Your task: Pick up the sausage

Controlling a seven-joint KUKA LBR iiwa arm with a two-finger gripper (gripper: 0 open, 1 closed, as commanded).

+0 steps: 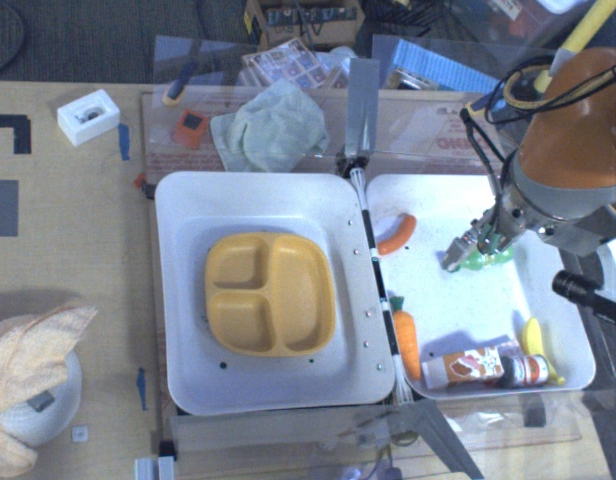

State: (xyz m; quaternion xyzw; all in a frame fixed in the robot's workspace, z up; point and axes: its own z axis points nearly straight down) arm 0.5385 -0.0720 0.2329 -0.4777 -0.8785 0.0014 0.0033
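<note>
The sausage is a small orange-red curved piece lying in the right bin, near its upper left corner beside the divider. My gripper hangs over the middle of the right bin, to the right of the sausage and a short way from it. Its tip points down and to the left. A green object lies just right of the gripper. Nothing shows between the fingers.
A yellow divided plate sits in the left bin. The right bin also holds a carrot, a sauce bottle along the front wall and a small banana at the right.
</note>
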